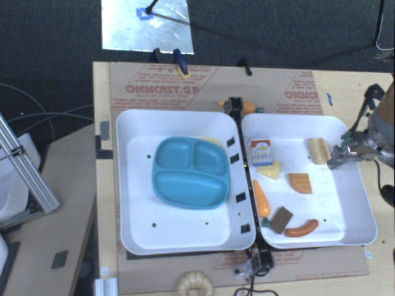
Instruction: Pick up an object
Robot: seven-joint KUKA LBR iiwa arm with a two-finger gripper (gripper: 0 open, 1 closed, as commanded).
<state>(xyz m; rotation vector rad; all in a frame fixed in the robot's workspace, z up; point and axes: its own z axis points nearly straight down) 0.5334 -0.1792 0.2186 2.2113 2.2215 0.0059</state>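
My pincer (340, 155) hangs at the right wall of the right bin (352, 227), just right of the tan bread piece (318, 150); how wide it stands I cannot tell, and I see nothing in it. The risk, as I judge it: coming down this near the wall, I could catch the rim or nudge the bread left toward the toast slice (300, 182).

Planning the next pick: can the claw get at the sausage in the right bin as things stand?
Probably yes. The sausage lies apart from the brown block beside it, open from above, and the claw is over the same bin.
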